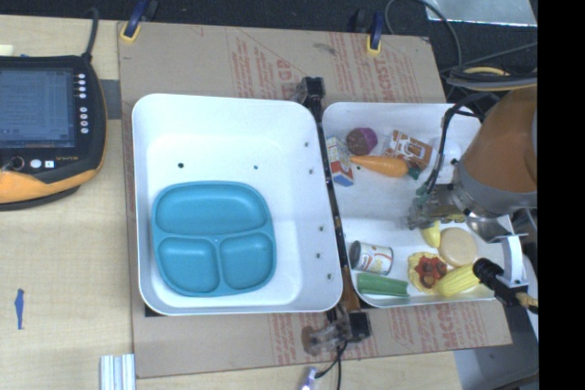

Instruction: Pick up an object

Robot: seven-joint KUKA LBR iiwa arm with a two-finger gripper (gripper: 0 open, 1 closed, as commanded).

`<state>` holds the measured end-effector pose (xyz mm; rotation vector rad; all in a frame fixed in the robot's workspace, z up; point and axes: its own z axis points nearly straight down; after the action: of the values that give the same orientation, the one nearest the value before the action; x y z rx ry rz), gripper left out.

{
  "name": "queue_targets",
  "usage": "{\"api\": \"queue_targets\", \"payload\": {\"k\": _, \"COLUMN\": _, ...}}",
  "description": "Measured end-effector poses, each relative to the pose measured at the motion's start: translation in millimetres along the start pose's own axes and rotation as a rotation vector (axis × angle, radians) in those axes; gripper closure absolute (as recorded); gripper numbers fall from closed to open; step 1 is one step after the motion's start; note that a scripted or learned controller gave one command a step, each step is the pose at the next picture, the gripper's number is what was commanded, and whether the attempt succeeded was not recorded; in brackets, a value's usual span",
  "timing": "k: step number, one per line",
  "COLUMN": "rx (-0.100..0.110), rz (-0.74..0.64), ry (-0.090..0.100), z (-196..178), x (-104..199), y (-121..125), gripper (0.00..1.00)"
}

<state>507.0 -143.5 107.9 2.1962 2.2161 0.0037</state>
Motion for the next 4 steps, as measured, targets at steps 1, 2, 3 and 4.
{"api": "queue_targets", "payload": {"k": 1, "rx": 0.019, "rz": 0.006, "ry": 0.013, "z": -95.7, "x": -49.5, "y": 8.7, "gripper": 1.00}}
{"api": "queue_targets", "payload": {"k": 2, "rx": 0.019, "rz": 0.006, "ry": 0.013, "z": -95.3, "x": -49.3, "y": 8.5, "gripper": 0.00}}
{"api": "queue_targets", "payload": {"k": 3, "rx": 0.024, "rz": 0.003, "ry": 0.015, "z": 17.9, "x": -26.6, "y": 6.0, "gripper": 0.00}}
{"api": "queue_targets", "payload": {"k": 4, "rx": 0.024, "rz": 0.000, "ry": 0.013, "z": 6.9, "x": -28.3, "y": 6.7, "gripper": 1.00}}
